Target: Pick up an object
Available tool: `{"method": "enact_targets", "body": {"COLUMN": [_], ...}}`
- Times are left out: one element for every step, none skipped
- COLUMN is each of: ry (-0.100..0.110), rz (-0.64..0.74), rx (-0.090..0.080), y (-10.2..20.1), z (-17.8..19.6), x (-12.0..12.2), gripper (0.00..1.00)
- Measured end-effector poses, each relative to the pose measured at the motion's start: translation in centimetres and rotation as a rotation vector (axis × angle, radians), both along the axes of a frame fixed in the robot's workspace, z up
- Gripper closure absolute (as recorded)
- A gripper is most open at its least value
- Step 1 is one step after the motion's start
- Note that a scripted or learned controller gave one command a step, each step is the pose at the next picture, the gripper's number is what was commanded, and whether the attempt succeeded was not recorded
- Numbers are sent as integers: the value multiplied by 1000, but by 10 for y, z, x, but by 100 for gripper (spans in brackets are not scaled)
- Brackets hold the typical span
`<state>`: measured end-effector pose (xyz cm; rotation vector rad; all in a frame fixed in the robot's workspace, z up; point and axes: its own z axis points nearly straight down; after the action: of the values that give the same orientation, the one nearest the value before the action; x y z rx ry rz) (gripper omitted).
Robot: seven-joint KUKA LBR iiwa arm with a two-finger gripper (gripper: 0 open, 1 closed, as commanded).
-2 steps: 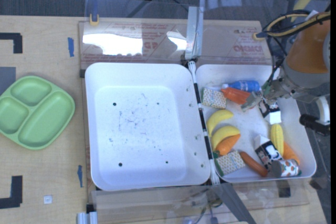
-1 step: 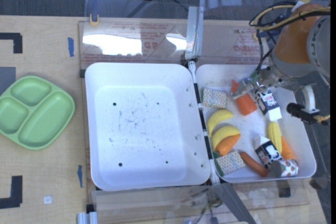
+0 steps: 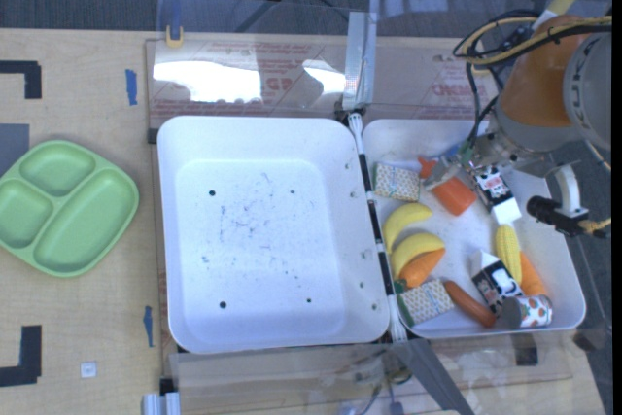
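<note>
**Arm over the right bin, toys heaped beneath it**

The wooden counter (image 3: 78, 63) spans the view and carries two shallow white bins side by side. The left bin (image 3: 262, 228) is the broadest thing on it, its floor marked with faint blue scribbles and a few dark dots. The right bin (image 3: 569, 296) touches it along a shared edge and holds all the small items. Clear plastic panels (image 3: 253, 63) stand behind both bins.

The arm (image 3: 554, 83), grey with an orange band, reaches in from the right and hangs over the back of the right bin. Its pincer (image 3: 466, 160) sits low near the bin's back edge, just above an orange block (image 3: 454, 197); whether it is apart or together I cannot tell, as cables and the wrist crowd that spot.

Left of the bins, well apart from them, a green divided plate (image 3: 66, 207) rests on the counter.

Inside the right bin, two bananas (image 3: 413, 233) lie near the left wall, one above the other. A checked pouch (image 3: 397, 180) sits just behind them, and a second checked pouch (image 3: 425, 301) in front. A red sausage (image 3: 469, 303) lies beside that front pouch. A slim yellow banana (image 3: 507, 253) stands lengthwise toward the right, with a carrot (image 3: 531, 273) touching its right side. A small black-and-white box (image 3: 496, 282) sits between the sausage and the carrot.
</note>
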<state>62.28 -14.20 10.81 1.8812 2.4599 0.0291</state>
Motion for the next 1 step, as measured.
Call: {"method": "enact_targets", "body": {"ry": [30], "rz": [133], "rx": [-1], "y": [35], "z": [-14], "x": [3], "gripper": [0]}}
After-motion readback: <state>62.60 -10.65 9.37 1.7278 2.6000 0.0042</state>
